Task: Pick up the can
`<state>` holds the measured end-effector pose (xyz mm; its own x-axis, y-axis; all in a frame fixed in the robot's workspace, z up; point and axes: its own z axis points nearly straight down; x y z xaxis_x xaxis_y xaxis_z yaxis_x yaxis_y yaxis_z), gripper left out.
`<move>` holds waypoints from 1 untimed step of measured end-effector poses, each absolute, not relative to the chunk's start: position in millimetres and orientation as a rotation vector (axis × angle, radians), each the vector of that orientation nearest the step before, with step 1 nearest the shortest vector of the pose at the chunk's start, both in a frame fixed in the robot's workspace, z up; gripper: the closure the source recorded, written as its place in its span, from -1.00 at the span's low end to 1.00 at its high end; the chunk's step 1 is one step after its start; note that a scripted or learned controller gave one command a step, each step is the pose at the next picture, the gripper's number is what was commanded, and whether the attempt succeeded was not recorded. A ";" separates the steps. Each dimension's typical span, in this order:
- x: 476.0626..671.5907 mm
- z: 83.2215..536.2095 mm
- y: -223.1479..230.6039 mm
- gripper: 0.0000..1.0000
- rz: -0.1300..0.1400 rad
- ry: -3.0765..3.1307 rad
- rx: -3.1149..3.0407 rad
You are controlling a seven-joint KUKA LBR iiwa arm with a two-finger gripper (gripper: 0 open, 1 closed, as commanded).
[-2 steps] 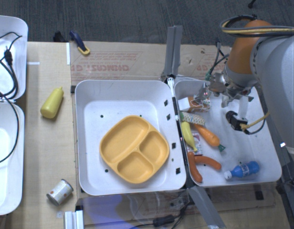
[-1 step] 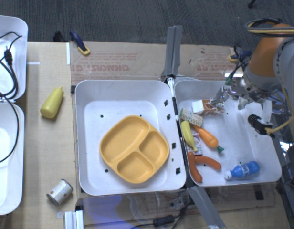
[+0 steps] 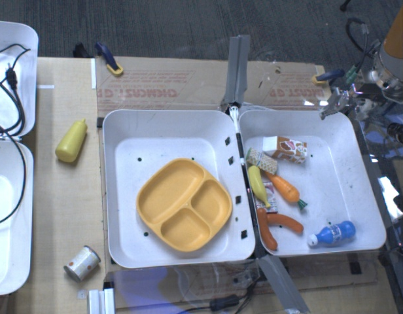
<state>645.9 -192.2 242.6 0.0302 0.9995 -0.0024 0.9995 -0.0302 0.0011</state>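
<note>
Can (image 3: 82, 262) lies on its side on the bare bench, outside both bins — just off the lower-left corner of the left bin (image 3: 116, 175), well apart from everything else. Gripper (image 3: 335, 103) sits at the far upper-right corner of the right bin (image 3: 358, 175), so a long reach across both bins is needed. Jaw state: cannot tell, too small & cluttered there. Best approach, imo: come down from above, jaws across the can's round body, not end-on, since it may roll. Writing: cardboard (image 3: 188, 84) behind the bins shows mirrored red print, probably "DIKMCUZI GR…" — unsure. Can label unreadable.
</note>
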 end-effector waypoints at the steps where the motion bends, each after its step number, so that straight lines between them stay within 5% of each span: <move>1: 658.1 185.1 -219.5 -1.00 -0.005 2.214 2.231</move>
